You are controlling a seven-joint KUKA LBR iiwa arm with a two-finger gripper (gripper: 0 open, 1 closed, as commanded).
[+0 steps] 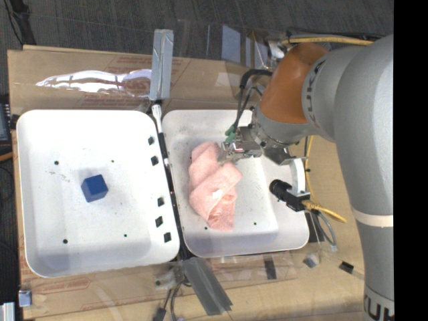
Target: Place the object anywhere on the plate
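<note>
Presently the jaws (231,147) are hanging at the upper edge of the pink cloth (212,186); their opening cannot be judged, nor any hold. Cloth is lying bunched in the right bin (267,227). Blue cube (94,187) is sitting in the left bin (40,246).

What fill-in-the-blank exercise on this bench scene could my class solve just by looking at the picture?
1. The small cube in the left bin is ____ in colour.
2. The crumpled cloth in the right bin is ____ in colour.
3. The pincer is at the cloth's ____ end.
4. The band above the arm's wrist is ____.

Missing words: blue; pink; upper; orange
</note>
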